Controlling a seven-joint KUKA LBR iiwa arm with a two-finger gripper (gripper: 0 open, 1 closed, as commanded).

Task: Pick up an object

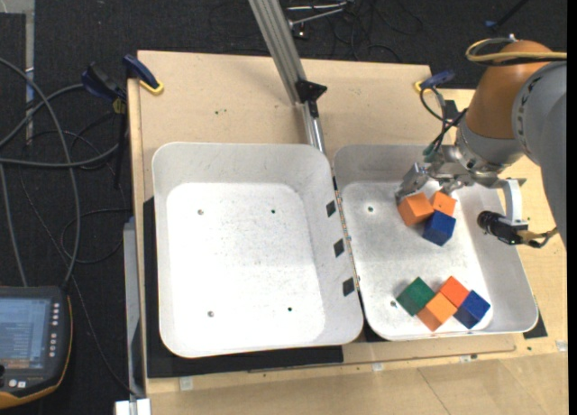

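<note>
- Claw (pixel 431 186) low in the right bin (pixel 379 309), at its far side, right over an orange cube (pixel 416 210) with a blue cube (pixel 439 227) touching it; a second orange piece (pixel 444 202) sits just behind; whether the claw is wide or closed on anything, cannot tell
- Nothing visibly lifted; judged as mid-attempt, grasp and raise both left to do
- Near corner of the same bin: green cube (pixel 416 296), two orange blocks (pixel 444 303), another blue cube (pixel 471 308), bunched and touching
- Left bin (pixel 171 224) white, speckled
- Counter (pixel 234 106) pale wood, clamps at its far corners; black floor around, loose cables, a handheld pendant (pixel 27 341) at lower left
</note>
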